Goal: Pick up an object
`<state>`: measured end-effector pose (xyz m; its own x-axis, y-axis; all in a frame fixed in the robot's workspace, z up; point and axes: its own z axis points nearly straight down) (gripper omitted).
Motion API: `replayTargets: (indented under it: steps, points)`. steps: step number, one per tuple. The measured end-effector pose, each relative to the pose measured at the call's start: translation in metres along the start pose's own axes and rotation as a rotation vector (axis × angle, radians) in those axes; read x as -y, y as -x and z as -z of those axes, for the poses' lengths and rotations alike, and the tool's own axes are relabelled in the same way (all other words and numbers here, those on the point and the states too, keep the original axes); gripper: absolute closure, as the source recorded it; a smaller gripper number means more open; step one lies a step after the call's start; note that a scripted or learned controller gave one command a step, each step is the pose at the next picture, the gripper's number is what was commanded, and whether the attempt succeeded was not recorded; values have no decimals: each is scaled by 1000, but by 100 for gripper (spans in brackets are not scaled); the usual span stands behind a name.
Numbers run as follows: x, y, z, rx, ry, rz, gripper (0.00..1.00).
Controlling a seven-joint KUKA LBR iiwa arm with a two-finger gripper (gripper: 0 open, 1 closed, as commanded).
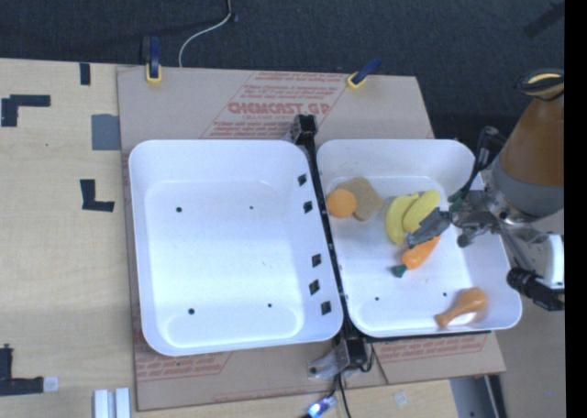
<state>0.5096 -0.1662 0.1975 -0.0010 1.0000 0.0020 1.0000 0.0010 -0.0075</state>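
The left bin (220,242) lay open throughout. In the right bin (385,311), banana (410,212), carrot (419,254), orange (341,203) crowded the middle; its front floor stayed free.

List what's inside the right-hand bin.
The right bin holds an orange ball against a tan piece, yellow bananas, a toy carrot and a drumstick-like toy. The gripper partly covers bananas and carrot.

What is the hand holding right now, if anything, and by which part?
Cannot be told. The hand sits low in the right bin, over the carrot beside the bananas, but the view does not show anything between its fingers.
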Motion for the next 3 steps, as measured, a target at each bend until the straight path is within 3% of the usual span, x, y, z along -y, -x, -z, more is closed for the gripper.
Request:
replayTargets:
  steps: [1, 2, 3]
  points:
    - [-37, -55, -110, 0, 3, 5, 0]
    - [-100, -7, -113, 2, 7, 1, 0]
    - [-99, -7, -107, 3, 3, 3, 100]
